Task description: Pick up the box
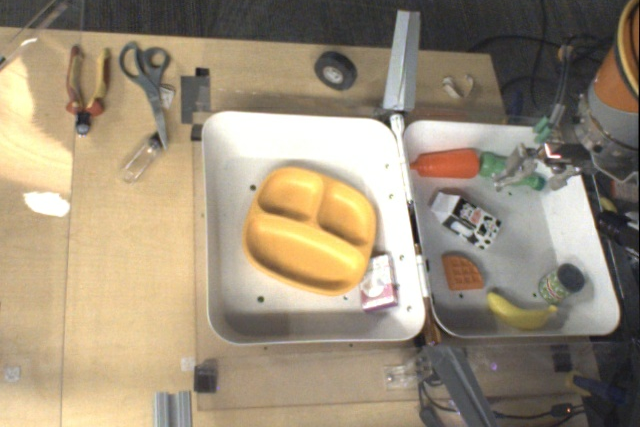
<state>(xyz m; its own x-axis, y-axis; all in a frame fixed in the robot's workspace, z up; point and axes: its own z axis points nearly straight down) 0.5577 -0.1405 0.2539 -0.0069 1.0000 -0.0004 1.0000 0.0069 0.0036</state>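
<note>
Gripper (530, 165) hovers over right bin's (590, 245) upper part, just beside carrot (447, 163); jaw width unclear, can't tell, nothing visibly held. Arm (612, 95) reaches in from right, wrist angled down-left. Approach step, I judge. Box (379, 283), pink-white carton, lies in left bin (230, 215), lower-right corner, touching yellow divided plate (311, 228). Next: cross divider, descend.
</note>
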